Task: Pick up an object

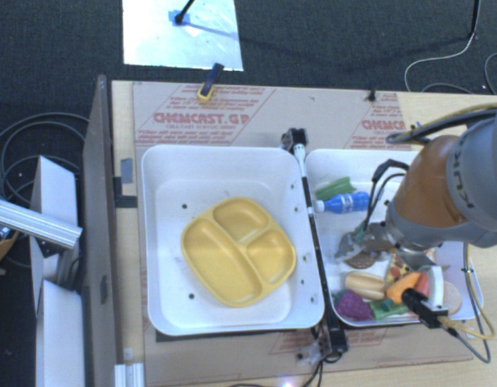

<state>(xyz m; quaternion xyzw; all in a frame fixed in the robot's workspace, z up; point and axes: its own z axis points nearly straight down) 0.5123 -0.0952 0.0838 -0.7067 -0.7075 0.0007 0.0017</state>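
The grey-and-orange arm's pincer (362, 247) hangs low in the right white bin (325, 185), just above a brown round disc (362, 259); whether it is open cannot be told. Crowded toys, including a blue plastic bottle (342, 203) and purple grapes (354, 305), risk a deflected or empty grasp. The cardboard-lined tabletop (232, 111) stands on dark carpet, a yellow divided plate (238, 250) in the left bin.

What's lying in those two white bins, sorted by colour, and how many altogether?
Yellow: 1, the divided plate in the left bin
Blue: 1, the bottle
Green: 1, the piece above the bottle
Purple: 1, the grapes
Tan: 1, the roll
Orange: 1, the piece
Total: 6 that I can tell apart; the arm hides more.
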